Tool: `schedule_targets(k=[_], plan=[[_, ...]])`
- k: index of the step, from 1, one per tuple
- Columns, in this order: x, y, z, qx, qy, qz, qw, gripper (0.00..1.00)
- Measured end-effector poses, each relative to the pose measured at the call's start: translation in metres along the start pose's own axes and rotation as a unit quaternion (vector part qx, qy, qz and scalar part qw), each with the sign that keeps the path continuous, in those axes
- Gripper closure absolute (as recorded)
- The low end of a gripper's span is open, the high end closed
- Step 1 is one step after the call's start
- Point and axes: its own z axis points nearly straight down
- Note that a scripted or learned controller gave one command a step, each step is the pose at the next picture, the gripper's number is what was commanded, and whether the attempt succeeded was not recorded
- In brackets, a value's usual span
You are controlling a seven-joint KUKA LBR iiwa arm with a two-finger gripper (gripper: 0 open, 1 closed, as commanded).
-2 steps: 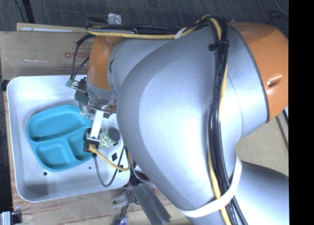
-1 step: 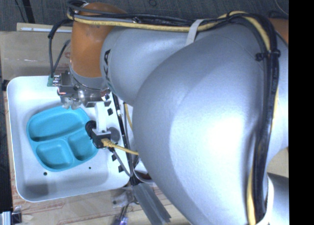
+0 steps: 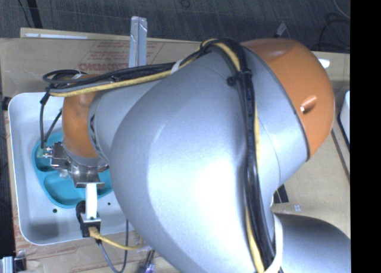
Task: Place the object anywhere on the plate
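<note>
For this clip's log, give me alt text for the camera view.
A large grey arm with an orange band reaches from the right over a white bin, its wrist above a blue plate. Yellow and black cables run along it.

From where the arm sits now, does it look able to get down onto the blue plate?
Probably yes. The arm's wrist already hangs directly over the blue plate in the left bin, with nothing visible between them. The arm's own bulk hides much of the plate.
</note>
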Motion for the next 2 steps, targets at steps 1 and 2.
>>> schedule_targets(k=[1,2], plan=[[-0.0796,0.0722,-0.0108,-0.006,0.005,0.008,0.9999,1.00],[-0.0812,0.0702,-0.0076,-0.003,0.002,0.008,1.0000,0.00]])
